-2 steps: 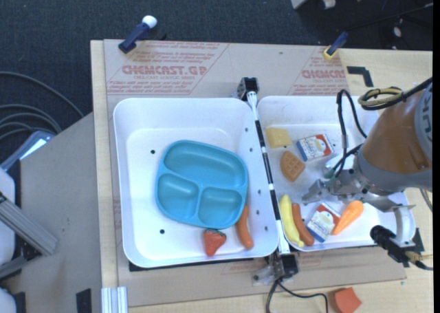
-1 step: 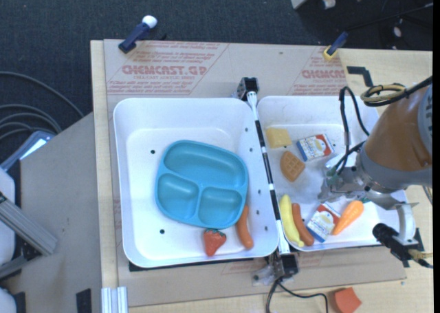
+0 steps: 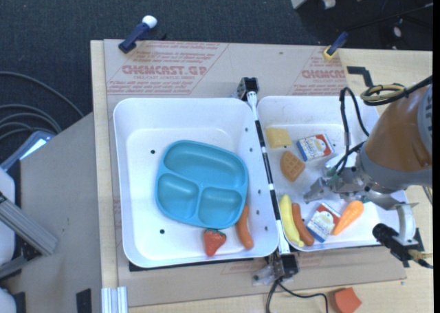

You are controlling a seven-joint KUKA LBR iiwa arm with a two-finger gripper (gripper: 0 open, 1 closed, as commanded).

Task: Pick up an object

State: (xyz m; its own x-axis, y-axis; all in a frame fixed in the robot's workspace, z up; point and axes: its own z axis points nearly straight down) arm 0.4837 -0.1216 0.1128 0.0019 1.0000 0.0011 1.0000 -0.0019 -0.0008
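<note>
In the right bin (image 3: pixel 385 109), the gripper (image 3: pixel 328 184) is hovering low among the toy food, near the carrot (image 3: pixel 348 214). I cannot tell its state. Nothing is looking lifted, so the pick is remaining.

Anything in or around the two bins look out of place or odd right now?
One thing: an orange block lies outside both bins, on the bench's front edge below the right white bin. The blue divided plate sits level in the left white bin, with nothing on it.

plate (image 3: pixel 199 182) in left bin (image 3: pixel 130 122), banana (image 3: pixel 289 221) in right bin (image 3: pixel 302 106)
</note>
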